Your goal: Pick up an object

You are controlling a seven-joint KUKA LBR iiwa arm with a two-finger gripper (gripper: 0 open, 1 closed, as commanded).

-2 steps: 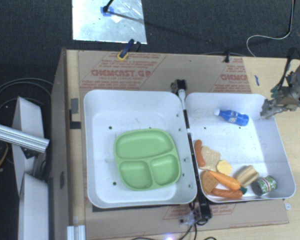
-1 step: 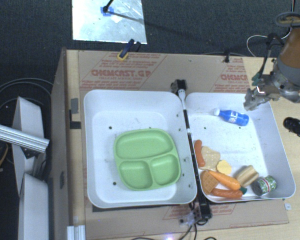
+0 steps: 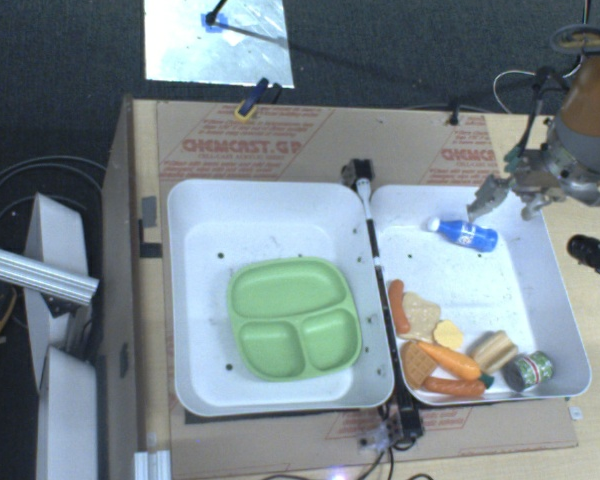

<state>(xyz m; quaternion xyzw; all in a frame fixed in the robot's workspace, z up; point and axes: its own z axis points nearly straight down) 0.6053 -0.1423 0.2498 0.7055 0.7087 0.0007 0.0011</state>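
A small blue bottle (image 3: pixel 465 233) lies on its side in the back of the right bin (image 3: pixel 552 268). My gripper (image 3: pixel 508 204) hangs just behind and to the right of it, open, with nothing between its fingers. One fingertip (image 3: pixel 482 204) sits close above the bottle's right end. At the bin's front lie a carrot (image 3: pixel 448 360), a red sausage (image 3: pixel 398 306), a pale potato slice (image 3: pixel 421 315), a bread piece (image 3: pixel 492 349) and a small can (image 3: pixel 529 370).
A green divided plate (image 3: pixel 295 316) rests in the left bin (image 3: pixel 195 268). A ridge (image 3: pixel 375 268) separates the two bins. The middle of the right bin's floor is bare. Cables and a metal rail (image 3: pixel 35 273) lie off the bench at left.
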